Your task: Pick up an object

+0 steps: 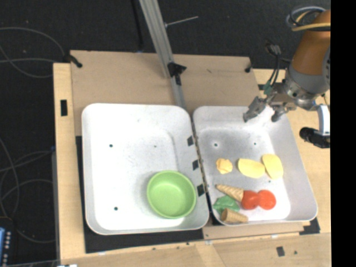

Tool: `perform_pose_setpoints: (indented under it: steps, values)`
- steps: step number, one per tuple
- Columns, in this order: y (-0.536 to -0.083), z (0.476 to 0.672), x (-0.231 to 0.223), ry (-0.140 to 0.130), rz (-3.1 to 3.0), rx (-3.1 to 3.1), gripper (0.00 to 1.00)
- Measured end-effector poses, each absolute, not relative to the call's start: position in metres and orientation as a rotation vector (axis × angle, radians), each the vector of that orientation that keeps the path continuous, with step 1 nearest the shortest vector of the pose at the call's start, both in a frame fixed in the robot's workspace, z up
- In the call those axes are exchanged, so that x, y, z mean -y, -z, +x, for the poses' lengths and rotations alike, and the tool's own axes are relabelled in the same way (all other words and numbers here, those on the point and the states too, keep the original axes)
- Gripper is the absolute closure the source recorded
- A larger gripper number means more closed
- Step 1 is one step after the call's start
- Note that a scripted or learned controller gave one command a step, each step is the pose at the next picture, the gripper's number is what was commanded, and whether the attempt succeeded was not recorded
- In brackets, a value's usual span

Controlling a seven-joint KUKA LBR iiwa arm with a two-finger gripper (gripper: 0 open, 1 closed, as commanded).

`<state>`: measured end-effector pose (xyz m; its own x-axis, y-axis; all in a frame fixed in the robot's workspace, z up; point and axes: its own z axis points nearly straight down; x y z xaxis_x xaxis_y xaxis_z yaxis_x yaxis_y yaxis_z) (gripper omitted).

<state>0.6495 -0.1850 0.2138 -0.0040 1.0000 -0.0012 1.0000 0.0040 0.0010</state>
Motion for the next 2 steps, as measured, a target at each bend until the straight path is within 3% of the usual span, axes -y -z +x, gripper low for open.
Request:
perform_pose_setpoints:
  steps: [1, 2]
  values:
    - [-0.214, 0.649, 0.185, 0.002, 2.215, -2.225, 0.00]
    - [-0.159, 0.639, 0.184, 0.008, 2.222, -2.223, 0.00]
